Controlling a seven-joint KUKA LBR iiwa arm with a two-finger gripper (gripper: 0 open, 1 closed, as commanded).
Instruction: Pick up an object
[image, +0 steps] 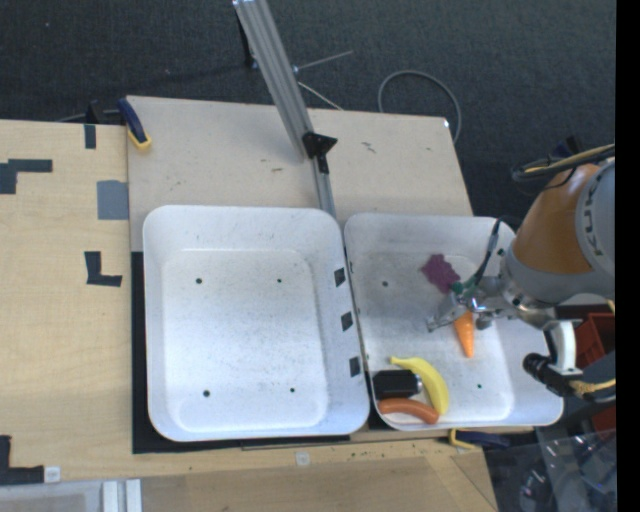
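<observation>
Reaching in from the right, your arm (560, 235) has its pincer (462, 318) low over the right bin (400, 232), and the pincer meets the top of a small orange carrot-shaped piece (466, 337). You cannot tell from this angle whether it is apart or clamped, nor whether the carrot is truly gripped.

Just up and to the left of the pincer lies a small purple lump (439, 270), soft-edged and matte. Below and a little left of it you have a curved yellow banana (427, 380), smooth and glossy, with a blocky black item (395, 383) touching its left side and a rounded red-orange sausage shape (408, 409) just under both, against the bin's near wall.

Well off to the pincer's left sits the left bin (240, 320), shallow white plastic with rounded corners and a speckled, scuffed floor.
</observation>
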